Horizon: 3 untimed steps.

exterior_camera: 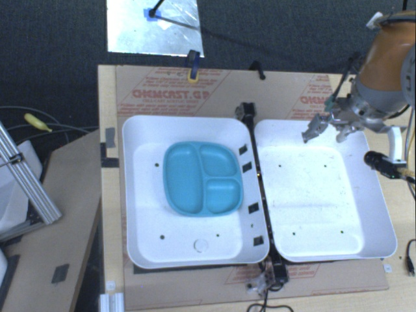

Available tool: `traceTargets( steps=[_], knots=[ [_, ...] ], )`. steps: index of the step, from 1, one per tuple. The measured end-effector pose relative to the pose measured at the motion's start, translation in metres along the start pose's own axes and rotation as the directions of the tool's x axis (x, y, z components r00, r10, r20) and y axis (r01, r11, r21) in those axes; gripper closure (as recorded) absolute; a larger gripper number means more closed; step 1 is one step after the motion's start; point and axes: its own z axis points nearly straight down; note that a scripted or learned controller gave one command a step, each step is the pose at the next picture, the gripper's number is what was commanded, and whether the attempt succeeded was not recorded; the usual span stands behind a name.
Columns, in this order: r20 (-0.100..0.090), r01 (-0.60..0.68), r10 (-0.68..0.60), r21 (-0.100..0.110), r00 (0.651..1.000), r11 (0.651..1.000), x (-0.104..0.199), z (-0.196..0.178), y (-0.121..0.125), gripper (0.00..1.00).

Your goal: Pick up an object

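A light blue divided plate (pixel 200 178) with three compartments lies flat in the middle of the left white bin (pixel 140 174). My gripper (pixel 323 136) hangs over the far edge of the right white bin (pixel 370 200), well to the right of the plate. Its two fingers are spread apart and point down to the left, open with nothing between them. The grey arm with its orange band (pixel 390 51) comes in from the upper right.
A small pale round mark (pixel 200 244) sits on the left bin's floor near its front wall. Black clips (pixel 247 149) line the ridge between the bins. A shiny metal sheet (pixel 155 17) lies behind the bench, and aluminium rails (pixel 26 181) stand at the left.
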Motion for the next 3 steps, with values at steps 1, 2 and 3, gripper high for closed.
traceTargets(
  steps=[1, 2, 3],
  knots=[
    [-0.002, -0.004, 0.004, 0.008, 1.000, 1.000, -0.001, 0.033, -0.068, 0.00],
    [0.000, -0.006, 0.006, 0.002, 1.000, 1.000, -0.034, 0.134, -0.108, 0.00],
    [0.000, 0.007, -0.007, -0.006, 1.000, 1.000, 0.008, 0.129, -0.048, 0.00]
  ],
)
